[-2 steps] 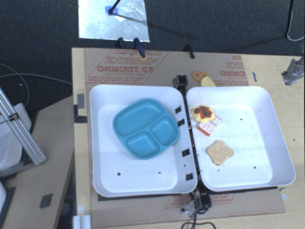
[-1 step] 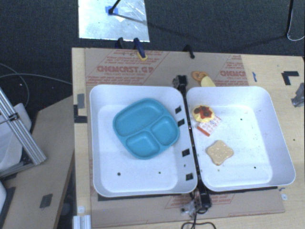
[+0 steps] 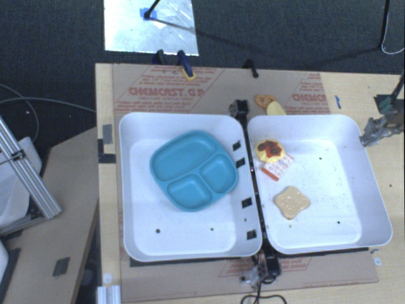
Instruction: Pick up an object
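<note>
The jaws (image 3: 373,132) sat at the right bin's (image 3: 354,233) right rim — whether released or clenched could not be told. The nearest candidates lay to their left in that bin: a tan cracker (image 3: 291,202) and, farther up-left, a red-topped toy (image 3: 270,149).

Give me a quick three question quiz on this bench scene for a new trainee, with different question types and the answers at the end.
1. True or false: the blue divided plate lies in the left bin.
2. Which item lies nearest the front edge of the right bin? A) the tan toast-shaped piece B) the yellow and red toy food C) the red and white packet
3. Fill in: the blue divided plate has ___ compartments.

Key: 1 true; 2 A; 3 three.
</note>
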`<state>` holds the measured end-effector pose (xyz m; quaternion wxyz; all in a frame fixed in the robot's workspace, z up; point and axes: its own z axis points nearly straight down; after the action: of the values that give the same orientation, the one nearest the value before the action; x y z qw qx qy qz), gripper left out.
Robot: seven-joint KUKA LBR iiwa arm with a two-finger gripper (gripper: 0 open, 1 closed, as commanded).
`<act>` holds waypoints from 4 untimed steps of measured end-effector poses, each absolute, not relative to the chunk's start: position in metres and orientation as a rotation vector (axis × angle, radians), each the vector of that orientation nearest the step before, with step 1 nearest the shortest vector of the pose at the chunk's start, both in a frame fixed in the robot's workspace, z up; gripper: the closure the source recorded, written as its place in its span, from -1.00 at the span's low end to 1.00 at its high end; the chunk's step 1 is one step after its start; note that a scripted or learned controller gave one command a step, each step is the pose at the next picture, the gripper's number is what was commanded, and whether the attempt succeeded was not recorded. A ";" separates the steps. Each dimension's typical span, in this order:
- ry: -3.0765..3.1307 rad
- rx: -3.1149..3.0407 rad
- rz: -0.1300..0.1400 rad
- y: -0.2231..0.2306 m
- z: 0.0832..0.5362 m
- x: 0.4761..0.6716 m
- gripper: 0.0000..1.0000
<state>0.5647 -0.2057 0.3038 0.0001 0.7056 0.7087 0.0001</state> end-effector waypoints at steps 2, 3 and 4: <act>2.221 2.221 0.001 -0.191 0.218 0.514 1.00; 2.221 2.221 0.000 -0.202 0.188 0.486 1.00; 2.226 2.216 0.002 -0.172 0.151 0.487 1.00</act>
<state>0.4872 -0.1722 0.1514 0.0000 0.7055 0.7087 0.0006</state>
